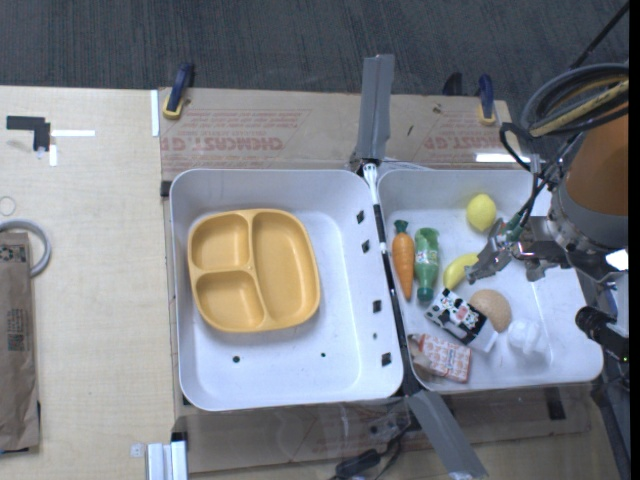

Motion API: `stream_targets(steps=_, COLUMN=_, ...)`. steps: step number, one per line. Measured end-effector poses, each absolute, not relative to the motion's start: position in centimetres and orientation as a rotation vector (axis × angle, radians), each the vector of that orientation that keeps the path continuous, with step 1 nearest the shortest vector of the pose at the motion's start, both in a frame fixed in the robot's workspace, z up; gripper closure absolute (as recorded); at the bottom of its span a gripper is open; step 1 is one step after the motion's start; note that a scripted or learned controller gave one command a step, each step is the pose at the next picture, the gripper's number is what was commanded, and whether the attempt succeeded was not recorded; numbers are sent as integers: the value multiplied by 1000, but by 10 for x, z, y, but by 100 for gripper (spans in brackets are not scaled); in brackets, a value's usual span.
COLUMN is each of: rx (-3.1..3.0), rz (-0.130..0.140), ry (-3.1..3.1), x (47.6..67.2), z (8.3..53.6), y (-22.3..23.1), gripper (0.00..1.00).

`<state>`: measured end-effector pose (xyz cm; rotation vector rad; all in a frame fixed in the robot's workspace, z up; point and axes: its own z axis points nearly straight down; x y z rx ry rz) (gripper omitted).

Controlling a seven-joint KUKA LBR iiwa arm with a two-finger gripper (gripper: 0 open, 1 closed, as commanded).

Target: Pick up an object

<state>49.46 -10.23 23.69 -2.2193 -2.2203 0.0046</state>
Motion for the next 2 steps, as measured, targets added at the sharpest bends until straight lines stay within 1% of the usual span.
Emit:
stream_targets(steps=1, rx=-2260, rz=4, ry=-2179, x=532, z=108, y=-118, gripper=0)
stream_targets(steps=2, rx=-2189, rz=1, ry=-2254, x=548, z=106, y=-147, gripper=0)
